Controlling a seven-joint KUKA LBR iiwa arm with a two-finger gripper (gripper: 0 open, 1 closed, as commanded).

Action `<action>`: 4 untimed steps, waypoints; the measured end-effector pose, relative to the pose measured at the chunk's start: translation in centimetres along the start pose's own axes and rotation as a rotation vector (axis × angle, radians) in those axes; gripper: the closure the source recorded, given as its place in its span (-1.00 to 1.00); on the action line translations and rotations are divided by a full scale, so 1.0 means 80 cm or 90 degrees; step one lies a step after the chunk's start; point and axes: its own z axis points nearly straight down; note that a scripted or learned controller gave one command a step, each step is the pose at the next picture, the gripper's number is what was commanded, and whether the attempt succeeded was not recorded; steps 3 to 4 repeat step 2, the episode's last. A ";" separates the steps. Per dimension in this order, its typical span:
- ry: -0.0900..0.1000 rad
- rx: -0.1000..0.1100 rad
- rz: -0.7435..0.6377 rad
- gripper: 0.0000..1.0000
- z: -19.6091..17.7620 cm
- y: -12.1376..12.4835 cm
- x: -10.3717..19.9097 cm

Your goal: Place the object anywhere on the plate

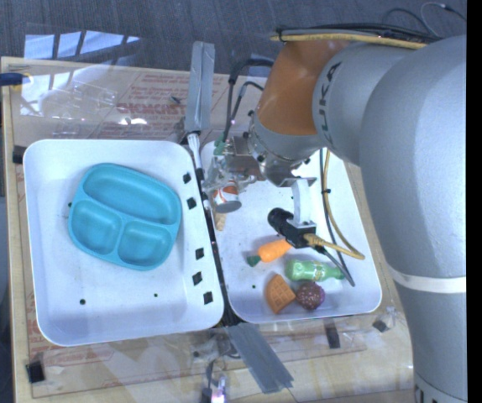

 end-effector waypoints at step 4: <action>-0.001 -0.001 0.087 -1.00 0.009 0.004 0.091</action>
